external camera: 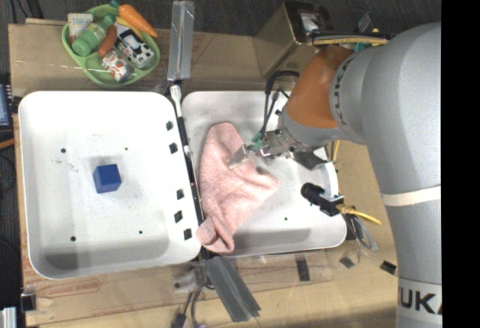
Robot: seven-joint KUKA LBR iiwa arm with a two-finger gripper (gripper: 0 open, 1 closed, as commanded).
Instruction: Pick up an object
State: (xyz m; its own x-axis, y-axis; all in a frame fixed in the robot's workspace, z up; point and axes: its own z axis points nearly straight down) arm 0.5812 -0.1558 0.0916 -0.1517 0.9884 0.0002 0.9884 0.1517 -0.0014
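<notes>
**Student:** What does panel A show?

**Tutor:** Two shallow white bins side by side on the bench (225,56), seen from above. The left bin (45,244) holds a blue cube (107,178), which sits alone on the floor left of centre, well apart from every wall. The right bin (296,233) holds a pink cloth (229,191).

**Student:** How does the cloth lie?

**Tutor:** Crumpled, in a long strip down the view's left half of its bin. Its upper end is near the bin's middle. Its lower end is bunched into the near left corner, against the wall shared with the other bin.

**Student:** And the robot?

**Tutor:** The grey arm (394,116) enters from the view's right, its orange band (315,94) above the wrist. The end effector (253,152) is over the right bin, at the upper right edge of the cloth, and appears to touch the fabric there.

**Student:** Is it open, or clamped on the cloth?

**Tutor:** I cannot tell. The wrist hardware and the folds of the fabric obscure that detail, so no grasp can be read from this view.

**Student:** What lies outside the bins?

**Tutor:** A green bowl (88,71) stands on the bench behind the left bin. It is filled with small toy foods, including an orange carrot (137,19) leaning over its rim.
</notes>
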